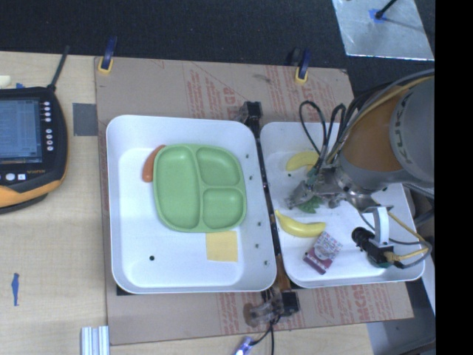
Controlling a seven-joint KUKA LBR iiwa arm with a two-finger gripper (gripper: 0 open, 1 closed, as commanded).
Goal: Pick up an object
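My gripper (309, 196) is down in the right bin (295, 271), its tip over something green between two yellow bananas. One banana (299, 226) lies just below the tip, the other (301, 160) just above it. A small red and white packet (322, 251) lies near the bin's front. The arm's grey body and orange band (377, 143) cover the bin's right half.
The left bin (126, 228) holds a green divided plate (199, 187), an orange-red item (150, 164) poking out from its left side, and a yellow square (222, 246). A teach pendant (26, 146) lies at far left. Cables (318, 120) loop above the gripper.
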